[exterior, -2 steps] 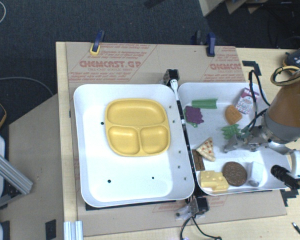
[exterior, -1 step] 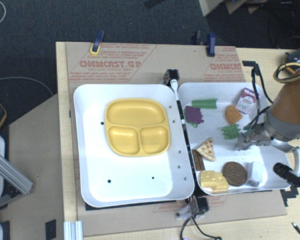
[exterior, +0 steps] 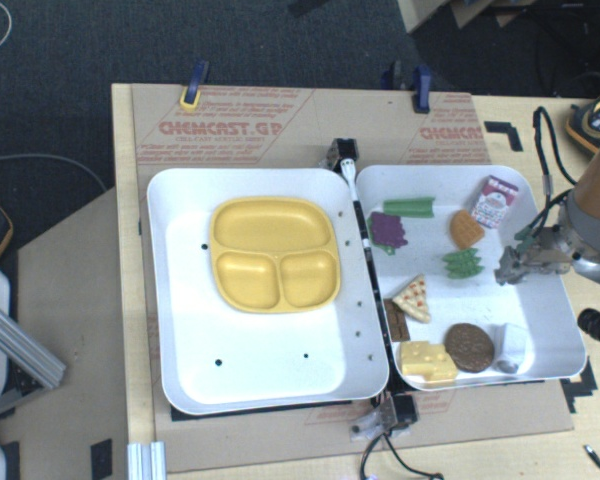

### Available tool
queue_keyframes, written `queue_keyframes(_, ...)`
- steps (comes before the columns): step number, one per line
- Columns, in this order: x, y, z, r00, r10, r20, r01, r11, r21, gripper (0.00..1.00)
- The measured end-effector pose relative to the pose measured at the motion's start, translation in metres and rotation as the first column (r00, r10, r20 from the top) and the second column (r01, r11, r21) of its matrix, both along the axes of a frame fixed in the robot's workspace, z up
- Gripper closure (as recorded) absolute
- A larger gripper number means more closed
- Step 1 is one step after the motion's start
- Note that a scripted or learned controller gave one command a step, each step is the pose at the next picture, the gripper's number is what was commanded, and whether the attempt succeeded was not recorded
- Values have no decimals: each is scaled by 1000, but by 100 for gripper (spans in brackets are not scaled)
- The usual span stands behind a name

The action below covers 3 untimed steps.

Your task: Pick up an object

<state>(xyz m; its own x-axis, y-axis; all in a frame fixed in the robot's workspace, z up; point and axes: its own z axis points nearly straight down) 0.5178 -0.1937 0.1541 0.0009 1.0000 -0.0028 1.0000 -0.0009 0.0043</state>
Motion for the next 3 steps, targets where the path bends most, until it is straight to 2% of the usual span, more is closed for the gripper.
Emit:
queue_keyframes(1,-3,-8,47,1000,0,3,0,1000,-1,100)
queue_keyframes(2,-2,-8,72,1000,2,1,-2,1000,0,100)
queue_keyframes(3,16,41,64,1000,5,-5,-5,1000,4,100)
